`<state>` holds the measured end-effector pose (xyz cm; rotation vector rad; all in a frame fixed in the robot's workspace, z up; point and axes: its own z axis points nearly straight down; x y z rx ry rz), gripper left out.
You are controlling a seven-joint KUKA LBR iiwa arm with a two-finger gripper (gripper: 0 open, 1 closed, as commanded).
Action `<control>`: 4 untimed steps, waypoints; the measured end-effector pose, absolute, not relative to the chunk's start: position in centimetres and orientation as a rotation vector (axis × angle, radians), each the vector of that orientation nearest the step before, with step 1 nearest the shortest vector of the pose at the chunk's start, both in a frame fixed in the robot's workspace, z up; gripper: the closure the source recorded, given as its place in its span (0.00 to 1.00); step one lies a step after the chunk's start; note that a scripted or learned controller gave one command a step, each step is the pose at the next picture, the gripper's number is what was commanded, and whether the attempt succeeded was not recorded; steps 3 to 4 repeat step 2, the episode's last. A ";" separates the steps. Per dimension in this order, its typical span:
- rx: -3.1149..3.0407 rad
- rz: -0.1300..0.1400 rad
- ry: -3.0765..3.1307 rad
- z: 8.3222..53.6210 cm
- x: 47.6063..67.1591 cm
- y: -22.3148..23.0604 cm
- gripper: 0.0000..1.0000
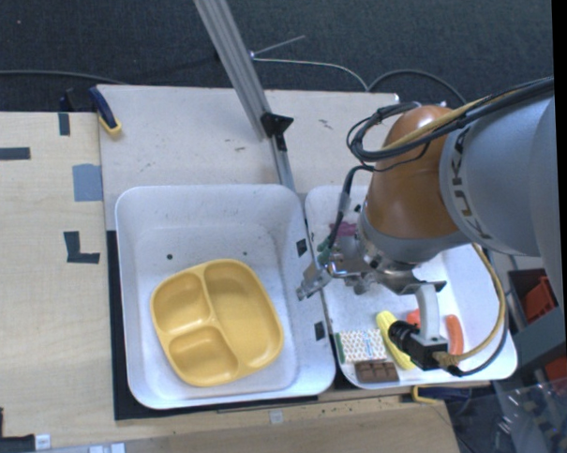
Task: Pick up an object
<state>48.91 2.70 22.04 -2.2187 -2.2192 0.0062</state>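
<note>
The arm (432,186) hides much of the right bin (486,357).

A robotics lab: a pale wooden bench (43,306) marked with grey tape, a slanted aluminium mounting rail (234,54) at upper centre, loose black cables (304,60) over dark carpet

Pale bench (186,141) bears two white bins (140,274) side by side

Yellow divided plate (215,320) flat in left bin (142,218)
</note>
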 end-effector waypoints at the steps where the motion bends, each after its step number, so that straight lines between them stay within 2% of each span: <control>1: -2.220 0.004 -2.220 22.0 49.0 2.7 0.00; 2: -2.210 -0.004 -2.231 24.4 51.8 9.6 0.00; 4: -2.210 -0.004 -2.231 24.4 51.8 9.6 0.00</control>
